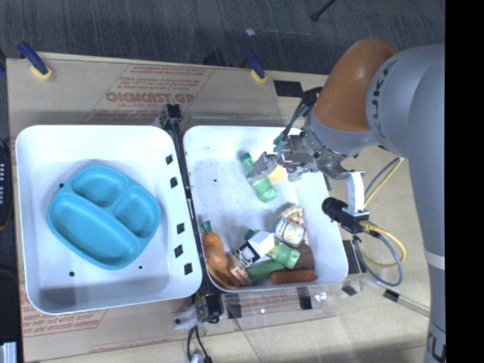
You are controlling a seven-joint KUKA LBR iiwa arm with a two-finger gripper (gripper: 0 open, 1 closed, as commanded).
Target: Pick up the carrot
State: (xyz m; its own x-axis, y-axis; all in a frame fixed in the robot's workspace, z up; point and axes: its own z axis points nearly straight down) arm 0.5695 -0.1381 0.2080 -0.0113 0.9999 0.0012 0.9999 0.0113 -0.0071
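Reaching in from 3 o'clock, grey arm (378,104) bent over the right bin (227,138); to 9 o'clock of that, left bin (30,203) bearing a blue plate (104,214). Gripper (265,166) low in the right bin's 12 o'clock half, just above a green toy (265,190) and seemingly touching it; whether released or clenched, cannot tell, with the tips lost against the toy and a yellow scrap beside it. Carrot (214,252) well apart from there, toward 7 o'clock of the gripper, lying hard against the bin's 9 o'clock wall near the 6 o'clock corner. Long axis running roughly 11 to 5 o'clock, lower end tucked into a heap (281,252) of packets and toy food that crowds it on the 3 o'clock side. Judged from this: needs a travel toward 7 o'clock, then a turn of the wrist to close across the carrot's short width, with little room between wall and heap.
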